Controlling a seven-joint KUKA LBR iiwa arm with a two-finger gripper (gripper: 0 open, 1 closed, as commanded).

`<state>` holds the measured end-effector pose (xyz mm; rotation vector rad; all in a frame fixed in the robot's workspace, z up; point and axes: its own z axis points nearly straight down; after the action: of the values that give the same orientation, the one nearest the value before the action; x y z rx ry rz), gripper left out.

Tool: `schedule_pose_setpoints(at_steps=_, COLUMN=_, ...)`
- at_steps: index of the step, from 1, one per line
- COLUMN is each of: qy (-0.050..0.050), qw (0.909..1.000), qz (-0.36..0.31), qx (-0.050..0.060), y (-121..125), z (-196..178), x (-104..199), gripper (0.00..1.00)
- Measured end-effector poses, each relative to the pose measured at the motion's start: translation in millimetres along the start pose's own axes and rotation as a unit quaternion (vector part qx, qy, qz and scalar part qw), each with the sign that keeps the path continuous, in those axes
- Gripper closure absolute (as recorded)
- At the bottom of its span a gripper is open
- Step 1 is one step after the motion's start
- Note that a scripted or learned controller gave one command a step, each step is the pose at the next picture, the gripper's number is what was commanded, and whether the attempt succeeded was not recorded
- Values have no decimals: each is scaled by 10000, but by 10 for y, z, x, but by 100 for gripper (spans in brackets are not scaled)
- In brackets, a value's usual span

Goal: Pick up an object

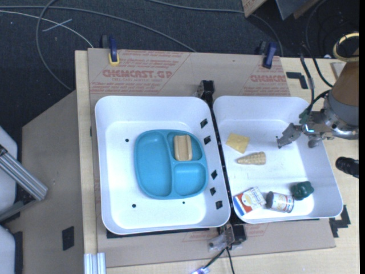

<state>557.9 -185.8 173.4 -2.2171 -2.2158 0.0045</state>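
Cheese wedge [238,142] lies mid-bin, apart from walls; tool [297,135] spread wide, holding nothing, near right rim.

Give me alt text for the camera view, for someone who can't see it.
The gripper hangs over the right bin, above a cheese wedge, corn cob, can, carton and green object. The left bin holds a blue divided plate with bread.

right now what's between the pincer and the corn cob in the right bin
Nothing: in the camera view the stretch of white floor of the right bin from the pincer down to the corn cob is bare. The yellow wedge sits off to the side.
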Motion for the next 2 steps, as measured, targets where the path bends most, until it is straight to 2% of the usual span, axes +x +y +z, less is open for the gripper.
schedule_pose_setpoints(at_steps=2, qy=-13, qw=10000, qz=-3, qx=-33, y=19, z=745, x=26, gripper=0)
